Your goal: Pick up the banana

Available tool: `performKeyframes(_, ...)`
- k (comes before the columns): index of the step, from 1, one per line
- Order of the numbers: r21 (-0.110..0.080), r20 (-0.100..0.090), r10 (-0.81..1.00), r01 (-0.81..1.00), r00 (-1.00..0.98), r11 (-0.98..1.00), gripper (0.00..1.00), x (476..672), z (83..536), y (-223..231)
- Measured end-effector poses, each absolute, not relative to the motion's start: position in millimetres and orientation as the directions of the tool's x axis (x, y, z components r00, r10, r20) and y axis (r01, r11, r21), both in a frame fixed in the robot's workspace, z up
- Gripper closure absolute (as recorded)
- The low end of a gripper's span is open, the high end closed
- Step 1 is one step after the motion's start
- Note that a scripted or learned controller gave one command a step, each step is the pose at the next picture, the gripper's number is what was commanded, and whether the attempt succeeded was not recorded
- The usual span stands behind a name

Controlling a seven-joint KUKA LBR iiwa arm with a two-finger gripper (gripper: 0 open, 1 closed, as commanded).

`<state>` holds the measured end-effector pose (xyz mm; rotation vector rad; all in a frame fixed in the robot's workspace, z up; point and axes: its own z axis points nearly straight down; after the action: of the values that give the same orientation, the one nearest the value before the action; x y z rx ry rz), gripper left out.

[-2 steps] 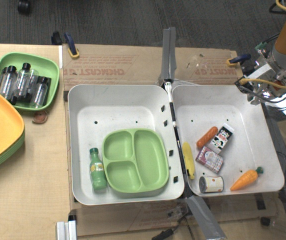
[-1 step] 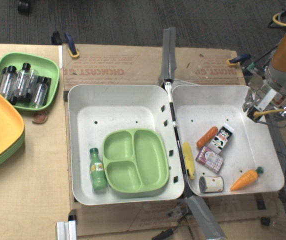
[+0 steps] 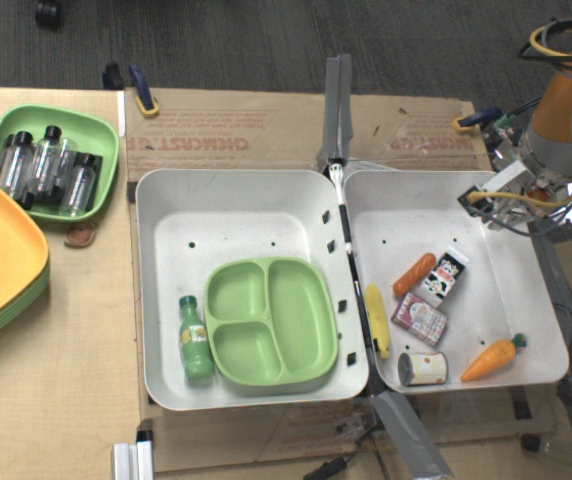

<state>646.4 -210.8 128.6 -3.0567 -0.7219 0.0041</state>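
Note:
The banana [image 3: 376,320] is a slim yellow fruit lying lengthwise against the left wall of the right bin [image 3: 406,208]. My gripper [image 3: 550,206] hangs below the orange-banded wrist, over the far right corner of that bin. It is well away from the banana, up and to the right of it. Nothing shows in its grasp.
Also in the right bin are an orange sausage-shaped toy [image 3: 413,274], a small milk carton [image 3: 440,278], a pink packet [image 3: 420,318], a can [image 3: 423,368] and a carrot [image 3: 490,359]. The left bin [image 3: 166,218] holds a green divided tray [image 3: 271,320] and a green bottle [image 3: 195,340].

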Motion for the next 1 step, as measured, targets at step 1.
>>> performKeyframes(1, -0.003, -0.003, 0.410, 0.410, 0.912, -0.912, 1.00, 639.2, 90.8, -170.8)
